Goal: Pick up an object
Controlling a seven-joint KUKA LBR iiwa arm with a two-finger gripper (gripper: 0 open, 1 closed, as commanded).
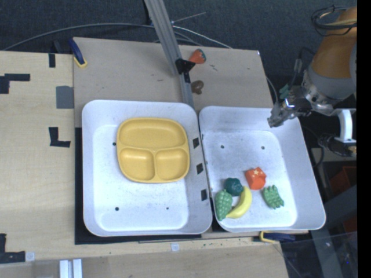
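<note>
In the right bin (232, 126), toy foods lie clustered near the front: a yellow banana (242, 204), a green bumpy piece (223, 202), a dark green piece (233, 185), a red-orange piece (255, 178) and another green piece (272, 196). My gripper (277, 117) hangs over the bin's far right corner, well back from the toys, with nothing seen in it. The fingers are too small and dark to read.
The left bin (98, 155) holds a yellow divided plate (153, 149). A grey pole (165, 30) with a clamp slants above the bins' far edge. An orange clip (197, 55) lies on the board behind. Wooden bench extends left.
</note>
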